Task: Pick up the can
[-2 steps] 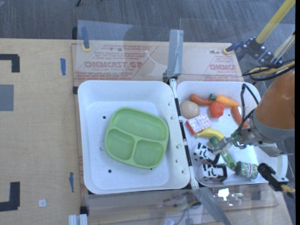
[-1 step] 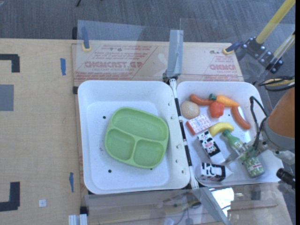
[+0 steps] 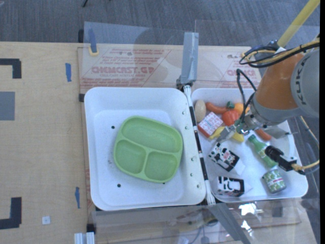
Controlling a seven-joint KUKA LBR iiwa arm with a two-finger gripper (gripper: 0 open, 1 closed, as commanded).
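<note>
Grey arm (image 3: 304, 85) with rounded casing, broad orange band above wrist, part of dark lettering visible on the shell. Black and yellow cables loop along the top. Metallic hand (image 3: 238, 131), small, details blurred.

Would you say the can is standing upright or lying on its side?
Lying tipped: the can rests in the right bin, its label side showing.

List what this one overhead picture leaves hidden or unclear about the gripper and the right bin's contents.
- Gripper: the arm's wrist covers it from above, so its finger state cannot be read.
- Can: label too small to read.
- Items near the gripper, by the tomato: partly hidden under the wrist.
- Right bin: its far right rim is covered by the arm.
</note>
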